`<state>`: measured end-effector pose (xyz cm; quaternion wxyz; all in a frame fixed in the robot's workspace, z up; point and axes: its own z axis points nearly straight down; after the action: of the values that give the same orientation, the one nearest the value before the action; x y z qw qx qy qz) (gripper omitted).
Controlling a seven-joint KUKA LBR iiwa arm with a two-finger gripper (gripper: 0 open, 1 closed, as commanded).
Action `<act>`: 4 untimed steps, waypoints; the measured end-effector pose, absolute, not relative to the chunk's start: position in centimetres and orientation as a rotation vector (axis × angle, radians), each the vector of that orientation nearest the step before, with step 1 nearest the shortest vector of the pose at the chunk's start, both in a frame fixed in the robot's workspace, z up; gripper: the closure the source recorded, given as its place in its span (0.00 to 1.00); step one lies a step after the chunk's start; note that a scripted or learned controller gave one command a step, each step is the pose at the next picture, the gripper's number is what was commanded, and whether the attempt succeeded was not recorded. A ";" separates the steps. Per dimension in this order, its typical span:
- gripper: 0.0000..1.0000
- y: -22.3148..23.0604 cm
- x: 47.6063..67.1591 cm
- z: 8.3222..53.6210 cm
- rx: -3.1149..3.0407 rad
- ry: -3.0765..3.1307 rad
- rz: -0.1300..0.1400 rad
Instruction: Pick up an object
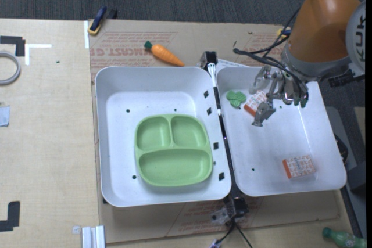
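**Gripper over the right bin, small packet at its fingers**

Nearest, a small orange-and-white box lies flat in the smooth right bin. The left bin bears a matte green divided plate. Farther, the gripper pinches a red-white packet, beside a crinkled green leafy piece. Beyond lies a toy carrot.

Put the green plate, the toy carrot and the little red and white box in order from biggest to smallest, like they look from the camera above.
1. Green plate, biggest by far.
2. Toy carrot and red and white box look about the same size, so I won't rank them.
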<state>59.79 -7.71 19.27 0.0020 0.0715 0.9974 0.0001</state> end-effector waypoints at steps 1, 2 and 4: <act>0.00 -9.9 64.1 9.3 0.215 3.130 0.001; 0.00 -14.7 65.3 9.3 0.490 3.098 0.000; 0.00 -10.0 62.4 9.8 0.174 3.119 0.000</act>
<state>62.36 -10.04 9.81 0.0090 0.0557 0.9984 -0.0001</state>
